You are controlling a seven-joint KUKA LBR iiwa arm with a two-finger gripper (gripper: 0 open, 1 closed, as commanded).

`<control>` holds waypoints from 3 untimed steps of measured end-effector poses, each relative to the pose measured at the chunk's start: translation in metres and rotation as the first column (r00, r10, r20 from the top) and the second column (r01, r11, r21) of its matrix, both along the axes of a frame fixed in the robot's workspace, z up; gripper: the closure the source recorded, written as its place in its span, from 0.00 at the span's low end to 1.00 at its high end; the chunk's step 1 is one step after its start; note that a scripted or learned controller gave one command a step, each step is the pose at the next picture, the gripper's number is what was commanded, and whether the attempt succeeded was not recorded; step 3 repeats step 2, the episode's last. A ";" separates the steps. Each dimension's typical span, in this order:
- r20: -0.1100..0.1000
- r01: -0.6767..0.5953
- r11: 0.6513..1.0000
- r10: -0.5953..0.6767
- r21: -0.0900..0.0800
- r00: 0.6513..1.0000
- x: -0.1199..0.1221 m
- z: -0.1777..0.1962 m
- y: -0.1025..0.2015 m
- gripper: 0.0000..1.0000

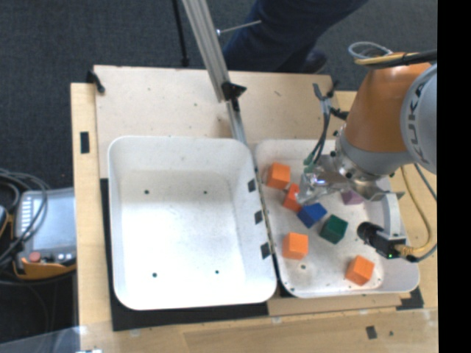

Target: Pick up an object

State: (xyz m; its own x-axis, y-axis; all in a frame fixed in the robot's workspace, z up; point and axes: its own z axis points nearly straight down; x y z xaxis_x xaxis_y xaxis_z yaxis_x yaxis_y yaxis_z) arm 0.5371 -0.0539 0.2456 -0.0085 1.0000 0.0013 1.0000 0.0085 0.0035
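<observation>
Gripper [307, 186] hovers over the red block [292, 198], blue block [312, 215] at five o'clock; its grip can't be told.

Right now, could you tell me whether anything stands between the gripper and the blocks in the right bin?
Nothing visible does. The gripper is low in the right bin, right at the red block and blue block, which sit close together.

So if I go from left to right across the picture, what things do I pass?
Left white bin → orange cube → blue cube → green cube → orange cube near the front corner.
</observation>
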 end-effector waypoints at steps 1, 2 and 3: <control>-0.005 0.002 1.000 -0.002 0.000 1.000 0.001 -0.012 0.054 1.00; -0.003 0.000 1.000 0.000 0.001 1.000 0.011 -0.016 0.114 1.00; -0.003 0.000 1.000 0.000 0.001 1.000 0.011 -0.016 0.114 1.00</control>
